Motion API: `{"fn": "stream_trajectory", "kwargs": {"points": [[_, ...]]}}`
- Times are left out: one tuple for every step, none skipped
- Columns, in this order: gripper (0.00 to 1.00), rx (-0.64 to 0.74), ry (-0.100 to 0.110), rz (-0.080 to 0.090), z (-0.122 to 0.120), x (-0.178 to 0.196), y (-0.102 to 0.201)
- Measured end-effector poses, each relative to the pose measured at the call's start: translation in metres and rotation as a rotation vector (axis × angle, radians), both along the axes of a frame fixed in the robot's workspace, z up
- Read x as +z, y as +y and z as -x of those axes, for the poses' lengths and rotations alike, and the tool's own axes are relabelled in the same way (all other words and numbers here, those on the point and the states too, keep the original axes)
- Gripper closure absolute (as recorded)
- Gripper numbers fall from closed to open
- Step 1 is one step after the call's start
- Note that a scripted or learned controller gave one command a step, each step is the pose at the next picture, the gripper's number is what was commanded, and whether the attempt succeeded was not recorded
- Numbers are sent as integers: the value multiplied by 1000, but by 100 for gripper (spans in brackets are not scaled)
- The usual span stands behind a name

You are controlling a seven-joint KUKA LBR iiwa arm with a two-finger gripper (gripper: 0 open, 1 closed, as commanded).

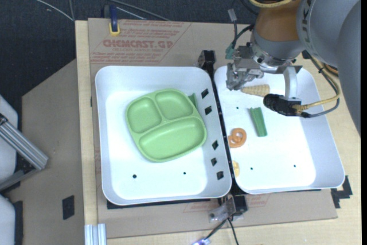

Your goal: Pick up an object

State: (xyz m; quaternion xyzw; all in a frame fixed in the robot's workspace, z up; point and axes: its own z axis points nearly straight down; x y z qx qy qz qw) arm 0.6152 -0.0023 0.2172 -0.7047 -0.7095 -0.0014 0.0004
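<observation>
The arm (309,6) comes in from the upper right, its bulk hiding the far right corner of the right bin (298,172). The left bin (114,169) is mostly taken up by a green divided plate (166,123), w/ bare white floor around it, esp. toward the near edge. The gripper (236,84) hangs low over the right bin's far left corner, close to the wall btwn bins; can't tell if it's released or clenched, too blurred. A green stick (258,121) lies near that bin's middle, w/ an orange ring (237,137) just left of it. A tan cone (255,89) lies just beside the gripper, partly under the arm. The near half of the right bin is open room.
</observation>
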Motion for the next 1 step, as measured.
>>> {"fn": "stream_trajectory", "kwargs": {"points": [[100,0,1,0,-6,-8,55]]}}
